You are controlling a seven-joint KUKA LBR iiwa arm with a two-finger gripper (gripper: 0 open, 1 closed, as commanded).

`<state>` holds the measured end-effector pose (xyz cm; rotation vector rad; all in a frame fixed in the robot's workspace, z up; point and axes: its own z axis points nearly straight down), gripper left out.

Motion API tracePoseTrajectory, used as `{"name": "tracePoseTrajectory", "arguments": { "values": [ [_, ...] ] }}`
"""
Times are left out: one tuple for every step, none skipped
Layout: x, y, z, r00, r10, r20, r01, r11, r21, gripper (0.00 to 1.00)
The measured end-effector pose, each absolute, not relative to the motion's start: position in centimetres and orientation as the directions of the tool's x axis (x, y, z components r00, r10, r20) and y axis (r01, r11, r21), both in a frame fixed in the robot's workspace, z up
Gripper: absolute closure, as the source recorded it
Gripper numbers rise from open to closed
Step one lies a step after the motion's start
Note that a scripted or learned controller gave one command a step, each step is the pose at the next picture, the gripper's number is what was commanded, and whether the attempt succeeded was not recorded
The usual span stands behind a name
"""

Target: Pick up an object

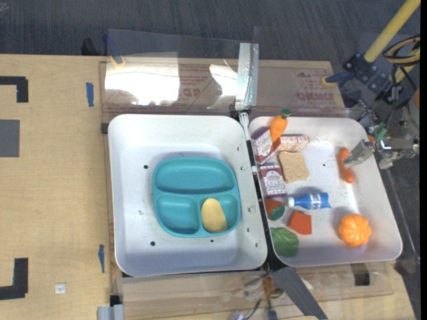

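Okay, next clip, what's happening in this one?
A robot arm reaches in from the right over the right bin, which holds toy food: a pumpkin, a blue bottle, a bread slice, a carrot and more. Its gripper sits by a small orange-red piece near the bin's right side; a grasp isn't evident. The left bin holds a teal tray with a yellow potato-like item.

A small orange-red piece [345,165] lies near the right bin's [393,232] far right wall — beside the jaws.

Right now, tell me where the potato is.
The potato lies in the left bin, in the lower right compartment of the teal tray.
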<state>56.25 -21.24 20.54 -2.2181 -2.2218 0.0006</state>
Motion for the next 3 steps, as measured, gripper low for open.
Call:
{"name": "tracePoseTrajectory", "arguments": {
  "values": [
    [61.1,-21.0,10.3,0.134,0.991,0.015,0.991,-0.134,-0.006,0.00],
    [61.3,-21.4,11.6,0.133,0.991,0.005,0.991,-0.133,0.001,1.00],
    [61.4,-21.0,11.5,0.130,0.991,0.011,0.991,-0.130,-0.002,0.00]
  ]
}}
